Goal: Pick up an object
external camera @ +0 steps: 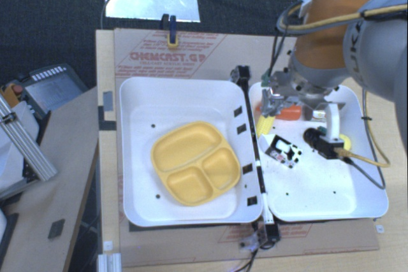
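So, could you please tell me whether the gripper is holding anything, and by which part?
It cannot be told: the gripper is low over the right bin, by a yellow item.

A single fixed camera is mounted above the worktop (pixel 76 137) and looks down at a slant, taking in both white bins: the left bin (pixel 137 99) and the right bin (pixel 357 200) lie side by side across mid-frame. It stands at moderate range, so dark floor shows beyond the far edge. The arm (pixel 376 48) enters from the right, close to the lens.
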`<state>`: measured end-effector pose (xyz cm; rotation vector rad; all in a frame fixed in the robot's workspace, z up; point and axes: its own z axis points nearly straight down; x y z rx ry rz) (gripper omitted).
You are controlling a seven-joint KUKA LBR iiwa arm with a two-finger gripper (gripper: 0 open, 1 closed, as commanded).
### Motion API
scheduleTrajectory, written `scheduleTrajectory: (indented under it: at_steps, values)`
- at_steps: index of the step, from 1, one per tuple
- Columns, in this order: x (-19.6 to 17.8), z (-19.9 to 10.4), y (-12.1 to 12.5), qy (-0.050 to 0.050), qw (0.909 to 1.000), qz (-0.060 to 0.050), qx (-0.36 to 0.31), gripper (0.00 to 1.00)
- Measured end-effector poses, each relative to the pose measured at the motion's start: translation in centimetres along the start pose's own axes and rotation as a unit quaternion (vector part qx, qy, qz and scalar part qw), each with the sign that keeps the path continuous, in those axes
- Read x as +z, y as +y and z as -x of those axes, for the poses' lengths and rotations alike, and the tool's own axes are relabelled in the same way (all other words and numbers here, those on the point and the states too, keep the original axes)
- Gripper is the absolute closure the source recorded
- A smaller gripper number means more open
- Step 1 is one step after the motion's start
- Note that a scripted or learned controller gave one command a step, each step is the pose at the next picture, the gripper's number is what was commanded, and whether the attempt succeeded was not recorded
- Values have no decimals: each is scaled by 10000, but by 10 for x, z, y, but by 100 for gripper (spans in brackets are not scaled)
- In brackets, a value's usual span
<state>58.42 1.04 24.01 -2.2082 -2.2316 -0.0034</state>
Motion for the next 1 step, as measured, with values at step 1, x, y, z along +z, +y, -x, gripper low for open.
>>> scheduleTrajectory:
  at_steps: [1]
  values:
    - [9,-49,-6,-2,10000,-4,4,100]
